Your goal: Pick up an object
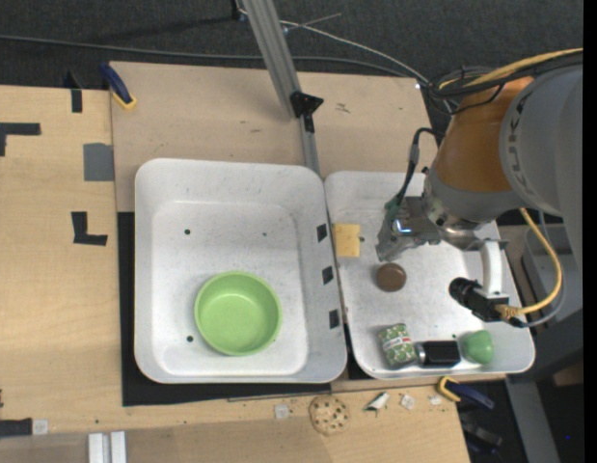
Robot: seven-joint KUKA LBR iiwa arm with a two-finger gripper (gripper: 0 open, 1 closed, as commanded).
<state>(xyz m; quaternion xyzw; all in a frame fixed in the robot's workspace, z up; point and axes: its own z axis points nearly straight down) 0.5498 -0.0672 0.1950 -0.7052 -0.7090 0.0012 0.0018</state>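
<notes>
The light is soft and even, and the left white bin looks bright with no strong shine. Small dark shadows sit under that bin's edges. Everything looks a little fuzzy and grainy.

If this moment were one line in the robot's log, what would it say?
gripper: above right bin, nothing seen held | nearest: round brown object just below, yellow sponge block left | round green bowl: left bin

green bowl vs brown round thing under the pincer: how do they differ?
The green bowl lies in the left bin; the brown round object lies in the right bin, just below the pincer. The bowl is far larger and hollow; the brown object looks solid. Both are round.
</notes>
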